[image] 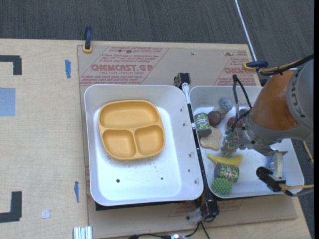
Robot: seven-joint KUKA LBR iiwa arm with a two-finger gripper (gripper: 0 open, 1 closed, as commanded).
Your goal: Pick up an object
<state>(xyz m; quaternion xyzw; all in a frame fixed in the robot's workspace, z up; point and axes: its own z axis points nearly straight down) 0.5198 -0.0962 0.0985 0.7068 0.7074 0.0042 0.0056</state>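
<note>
objects: small clutter in the right bin (297, 169), near its left wall
banana (225, 159): yellow, lying flat mid-bin, just below the gripper
can, lower (226, 174): green label, on its side, touching the banana's lower edge
green ball (221, 185): round, by the bin's front rim, against the lower can
can, upper (202, 124): green label, close to the divider between bins
toast slice (211, 140): tan, flat, just below the upper can
brown round item (215, 117): right of the upper can
grey lid-like item (225, 104): toward the back of the bin
gripper (230, 146): low over the bin, tip just above the banana, beside the toast slice; fingers too hidden by the wrist to read, cannot tell if spread or closed; nothing visibly held
arm (275, 108): orange band over the bin's right half, enters from right
left bin (94, 133): holds a yellow divided plate (131, 128), three compartments, sitting toward the back-left
bench (40, 133): light wood, cardboard sheet (149, 66) under both bins
</note>
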